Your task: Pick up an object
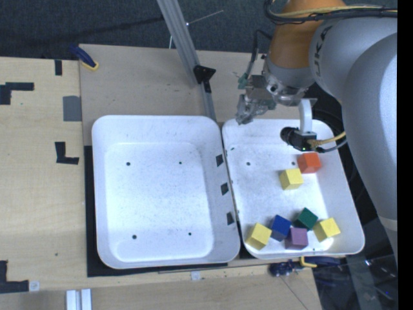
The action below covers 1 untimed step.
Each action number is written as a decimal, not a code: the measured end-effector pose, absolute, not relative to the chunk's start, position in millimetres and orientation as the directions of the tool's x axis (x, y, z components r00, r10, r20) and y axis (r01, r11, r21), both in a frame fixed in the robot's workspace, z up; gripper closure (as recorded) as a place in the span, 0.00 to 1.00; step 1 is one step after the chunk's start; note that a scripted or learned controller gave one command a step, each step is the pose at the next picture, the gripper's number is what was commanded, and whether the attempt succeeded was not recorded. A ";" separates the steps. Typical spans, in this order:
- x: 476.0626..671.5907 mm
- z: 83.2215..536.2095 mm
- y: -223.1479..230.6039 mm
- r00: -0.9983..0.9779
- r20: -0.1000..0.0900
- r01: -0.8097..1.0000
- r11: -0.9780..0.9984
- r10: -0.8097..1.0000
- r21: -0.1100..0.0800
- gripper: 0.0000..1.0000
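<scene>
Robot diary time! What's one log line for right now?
gripper: above right bin far-left corner, nothing seen held | blocks: orange, yellow, cluster at near edge | left bin

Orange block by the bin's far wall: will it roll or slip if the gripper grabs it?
The orange block looks cube-shaped with flat faces, so it should probably slide, not roll. It looks rigid and likely light. It sits apart from the yellow block, leaving some room.
</scene>
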<state>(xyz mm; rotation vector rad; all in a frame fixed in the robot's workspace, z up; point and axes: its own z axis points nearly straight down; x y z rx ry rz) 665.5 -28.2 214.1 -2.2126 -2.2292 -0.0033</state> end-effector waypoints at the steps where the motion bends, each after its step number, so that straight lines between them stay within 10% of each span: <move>1: 653.7 214.1 27.7 -0.007 0.002 1.000 0.007 1.000 -0.002 1.00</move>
